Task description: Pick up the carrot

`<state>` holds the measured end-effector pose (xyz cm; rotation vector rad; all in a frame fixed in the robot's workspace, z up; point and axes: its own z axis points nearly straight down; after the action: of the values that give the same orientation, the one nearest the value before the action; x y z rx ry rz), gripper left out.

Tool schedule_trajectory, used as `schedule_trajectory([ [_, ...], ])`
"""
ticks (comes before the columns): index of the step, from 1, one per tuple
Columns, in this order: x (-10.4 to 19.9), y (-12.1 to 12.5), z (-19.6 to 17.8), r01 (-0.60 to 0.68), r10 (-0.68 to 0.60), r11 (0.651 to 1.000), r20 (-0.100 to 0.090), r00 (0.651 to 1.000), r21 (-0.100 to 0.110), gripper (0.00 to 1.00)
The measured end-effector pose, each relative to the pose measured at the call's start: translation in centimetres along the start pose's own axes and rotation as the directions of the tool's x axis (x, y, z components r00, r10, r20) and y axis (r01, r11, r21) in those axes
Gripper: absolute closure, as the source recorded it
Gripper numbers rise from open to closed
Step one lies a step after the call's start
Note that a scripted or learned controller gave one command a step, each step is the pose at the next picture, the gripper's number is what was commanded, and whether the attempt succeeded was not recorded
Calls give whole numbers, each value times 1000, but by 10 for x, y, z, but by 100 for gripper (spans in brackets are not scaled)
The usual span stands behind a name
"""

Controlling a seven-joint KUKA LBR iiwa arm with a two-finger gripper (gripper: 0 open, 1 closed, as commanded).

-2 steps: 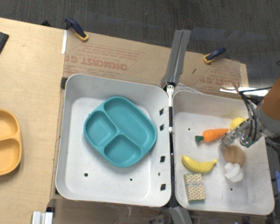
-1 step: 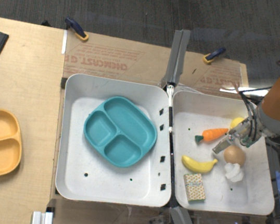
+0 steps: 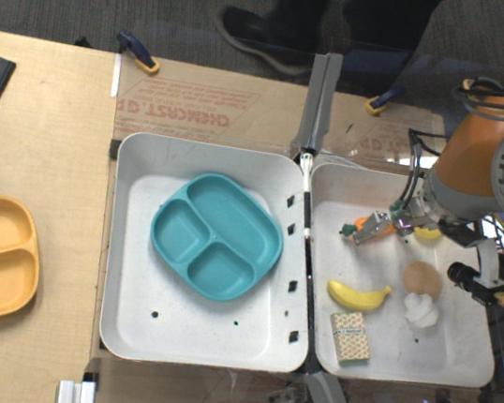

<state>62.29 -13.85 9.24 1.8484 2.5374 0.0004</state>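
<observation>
- The small patterned box (image 3: 350, 338) lies nearest the camera, at the front of the right bin (image 3: 478, 360); every place below is given from the banana (image 3: 358, 295), which lies just behind the box.
- Right of the banana sit a crumpled white object (image 3: 421, 311) and, just behind that, a round tan item (image 3: 421, 278).
- Left of the banana, across the divider, the left bin (image 3: 121, 251) bears a teal divided plate (image 3: 216, 235).
- Behind the banana, toward the back of the right bin, lies the carrot (image 3: 352, 229): a small orange piece with a touch of green at its end, low on the bin floor.
- The gripper (image 3: 381, 228) is right there, its metal tip touching or almost touching the carrot's right side; whether its fingers are spread or closed cannot be told, and nothing shows the carrot between them.
- A small yellow object (image 3: 426, 234) lies behind and to the right of the banana, under the arm.
- As a judgement, the reach looks done, but the grasp and lift are left.
</observation>
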Motion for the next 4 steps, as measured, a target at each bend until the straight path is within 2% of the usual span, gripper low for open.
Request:
schedule_trajectory([
  [1, -28, 26, 1, 0, 0, 1000, -1, 1000, 3, 0],
  [2, -63, 18, -69, 257, -257, 966, 3, 966, -1, 0],
  [3, -23, 24, 0, 267, -267, 964, -1, 964, 0, 0],
  [4, -24, 25, -11, 267, -267, 964, 3, 964, -3, 100],
])
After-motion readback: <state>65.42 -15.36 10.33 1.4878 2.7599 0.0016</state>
